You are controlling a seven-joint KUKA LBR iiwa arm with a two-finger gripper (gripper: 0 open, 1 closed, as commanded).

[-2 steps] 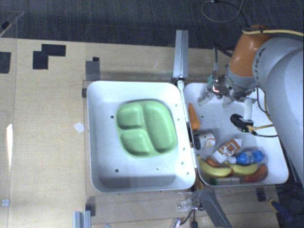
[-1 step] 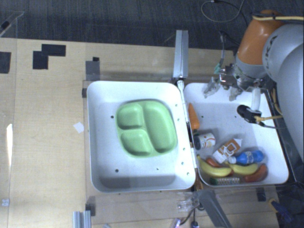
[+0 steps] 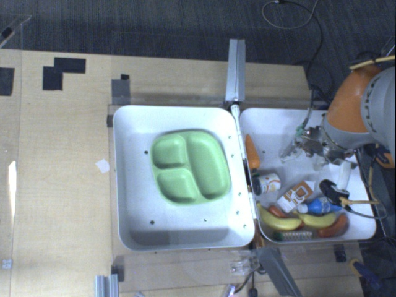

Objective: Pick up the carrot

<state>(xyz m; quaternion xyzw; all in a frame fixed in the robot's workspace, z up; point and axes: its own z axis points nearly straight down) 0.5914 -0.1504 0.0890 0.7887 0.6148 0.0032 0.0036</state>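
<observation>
An orange carrot (image 3: 251,151) lies along the left wall of the right bin (image 3: 278,119), pointing up and down the view. My gripper (image 3: 299,146) hangs over the middle of the same bin, to the right of the carrot and apart from it. Nothing shows between its fingers.
The left bin (image 3: 133,166) holds a green three-part tray (image 3: 189,166). At the near end of the right bin lie two bananas (image 3: 297,220), a small can (image 3: 268,182), a small carton (image 3: 296,195), a blue thing (image 3: 317,206) and red items.
</observation>
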